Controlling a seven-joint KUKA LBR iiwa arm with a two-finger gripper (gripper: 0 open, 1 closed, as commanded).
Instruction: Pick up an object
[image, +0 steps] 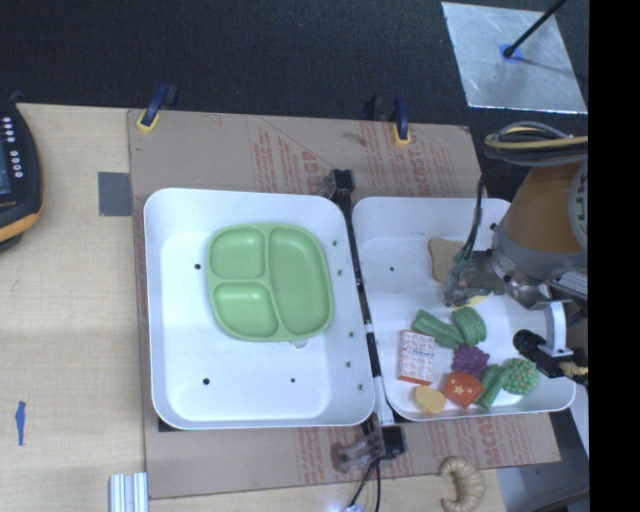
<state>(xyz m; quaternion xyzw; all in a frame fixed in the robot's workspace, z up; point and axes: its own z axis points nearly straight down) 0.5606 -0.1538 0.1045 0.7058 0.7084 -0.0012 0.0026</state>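
Two white bins sit side by side. The left bin (180, 300) holds one green divided plate (270, 281) with three compartments. The right bin (400, 225) holds a cluster of toy foods along its near edge: one small carton (417, 356), one purple grape bunch (469, 359), one red piece (462, 388), one yellow piece (430, 400), several green vegetables, and one tan piece (443, 258) further back. The gripper (462, 290) hangs low over this bin, just above the green vegetables — nothing is visibly between its tips.

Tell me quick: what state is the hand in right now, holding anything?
Hand: down in the right bin, just above the green toy vegetables; open or closed cannot be told, and no object is visibly held.
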